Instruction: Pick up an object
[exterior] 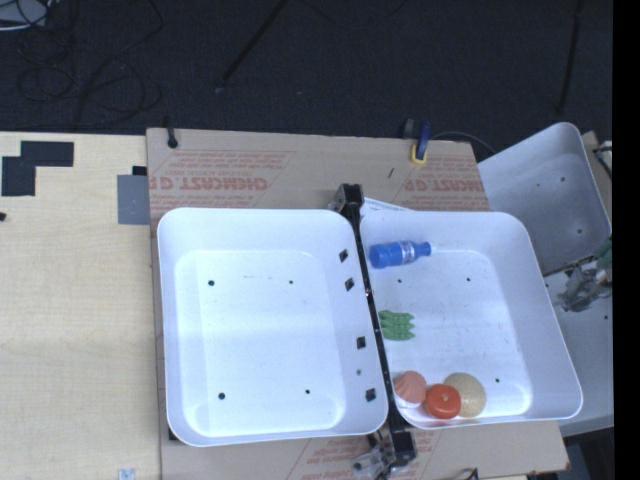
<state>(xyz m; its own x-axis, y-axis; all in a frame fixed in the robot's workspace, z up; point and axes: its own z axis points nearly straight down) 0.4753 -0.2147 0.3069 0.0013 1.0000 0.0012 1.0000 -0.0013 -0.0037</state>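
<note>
Bench on the far left is pale wood, with a printed cardboard sheet laid over it under both bins, I'd guess to protect the top and keep the bins from sliding.

Next comes the left bin. Its white floor shows a few small dark holes. It sits edge to edge with the right bin, and black clips run along the shared rim, which looks meant to hold the pair together as one work area.

Everything I could pick is in the right bin, mostly crowded to its left side. A blue bottle lies on its side at the far left corner, cap pointing right, just beside the wall. A small green piece lies flat near the middle of the left wall. In the near left corner three round things touch: a peach one, a red one and a tan one.

My judgement is that the bottle is the easiest target, since it lies apart from the rest. The clustered rounds risk a pinch on two at once.

Right of the bins, a grey metal plate tilts up off the bench.
</note>
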